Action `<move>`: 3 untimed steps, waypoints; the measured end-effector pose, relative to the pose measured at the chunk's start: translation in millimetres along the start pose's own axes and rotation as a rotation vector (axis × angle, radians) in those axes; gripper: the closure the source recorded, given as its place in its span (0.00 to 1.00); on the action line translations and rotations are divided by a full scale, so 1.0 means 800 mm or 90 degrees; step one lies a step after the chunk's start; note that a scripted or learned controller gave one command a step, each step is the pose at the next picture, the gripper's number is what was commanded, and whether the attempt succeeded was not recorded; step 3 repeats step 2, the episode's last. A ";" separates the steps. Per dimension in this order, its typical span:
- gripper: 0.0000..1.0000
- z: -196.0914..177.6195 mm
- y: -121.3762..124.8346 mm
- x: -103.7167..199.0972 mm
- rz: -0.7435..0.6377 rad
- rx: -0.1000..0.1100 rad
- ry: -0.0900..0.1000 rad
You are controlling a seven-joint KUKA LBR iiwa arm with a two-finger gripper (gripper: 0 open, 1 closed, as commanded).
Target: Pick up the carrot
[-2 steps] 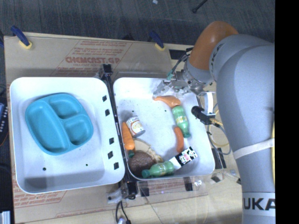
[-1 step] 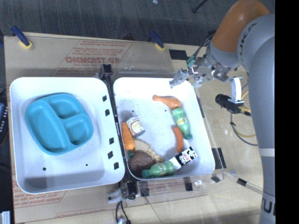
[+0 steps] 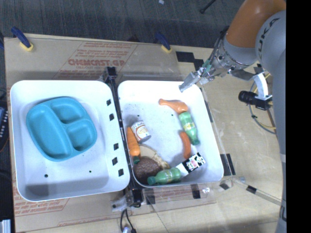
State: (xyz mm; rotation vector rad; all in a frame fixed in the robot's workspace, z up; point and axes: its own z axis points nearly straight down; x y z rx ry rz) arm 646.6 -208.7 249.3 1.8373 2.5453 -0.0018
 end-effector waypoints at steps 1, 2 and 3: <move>0.00 0.155 -0.017 0.039 0.030 0.009 0.006; 1.00 0.135 -0.013 0.036 0.024 0.005 0.001; 1.00 0.135 -0.013 0.036 0.024 0.005 0.001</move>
